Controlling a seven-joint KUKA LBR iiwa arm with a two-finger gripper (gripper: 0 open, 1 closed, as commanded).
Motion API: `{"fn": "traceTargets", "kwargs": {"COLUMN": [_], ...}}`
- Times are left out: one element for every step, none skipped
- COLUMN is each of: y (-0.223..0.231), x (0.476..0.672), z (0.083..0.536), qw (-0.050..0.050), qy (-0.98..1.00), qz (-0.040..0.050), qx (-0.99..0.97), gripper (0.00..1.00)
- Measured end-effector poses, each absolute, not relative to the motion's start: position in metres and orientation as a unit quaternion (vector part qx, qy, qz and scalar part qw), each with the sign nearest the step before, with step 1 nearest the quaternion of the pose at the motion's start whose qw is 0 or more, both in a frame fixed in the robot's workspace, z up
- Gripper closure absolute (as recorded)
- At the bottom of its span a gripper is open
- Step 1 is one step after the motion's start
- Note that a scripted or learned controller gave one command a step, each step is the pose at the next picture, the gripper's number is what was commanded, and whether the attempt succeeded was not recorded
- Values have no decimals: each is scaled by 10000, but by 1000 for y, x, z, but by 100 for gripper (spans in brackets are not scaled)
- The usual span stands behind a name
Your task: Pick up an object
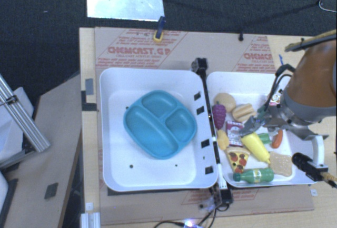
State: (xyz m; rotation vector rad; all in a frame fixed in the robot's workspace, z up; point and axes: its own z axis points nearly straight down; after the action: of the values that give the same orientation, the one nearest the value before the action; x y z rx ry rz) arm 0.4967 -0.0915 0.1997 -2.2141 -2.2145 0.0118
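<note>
Camera view shows two white bins side by side on the worktop [131, 45]. The left bin [113, 116] has a blue plate [159, 124] with sections in it. The right bin [237, 80] is full of toy food, and I will use it as the landmark. In its middle lies a yellow banana [255, 146], and its long side runs from up-left to down-right. Just beside the banana, toward the divider between the bins, are a pizza slice [238, 159] and a purple grape bunch [218, 114]. Along the near edge of the right bin lies a green bottle [254, 175] on its side, next to a piece of toast [280, 164]. Toward the far side are two bread rolls [235, 106]. The arm comes in over the right side of the right bin, and the hand [254, 124] hangs over the middle of it. I cannot tell how the hand is set or whether it has hold of anything, because it is dark and small here. The banana looks nearest, lying just under the hand and a bit toward the near edge. I think the hand should go down a little and close across the banana's short side.
</note>
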Motion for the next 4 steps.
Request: {"fn": "traceTargets", "kwargs": {"y": [-91,-93,-86,-88], "x": [500,503,496,499], "z": [206,164,110,86], "qw": [-1,9,16,-44], "qy": [-7081,-7075,-7075,-7064], "qz": [-2,1,7,-18], "qx": [-7061,-7067,-7067,-7078], "gripper": [0,0,0,0]}}
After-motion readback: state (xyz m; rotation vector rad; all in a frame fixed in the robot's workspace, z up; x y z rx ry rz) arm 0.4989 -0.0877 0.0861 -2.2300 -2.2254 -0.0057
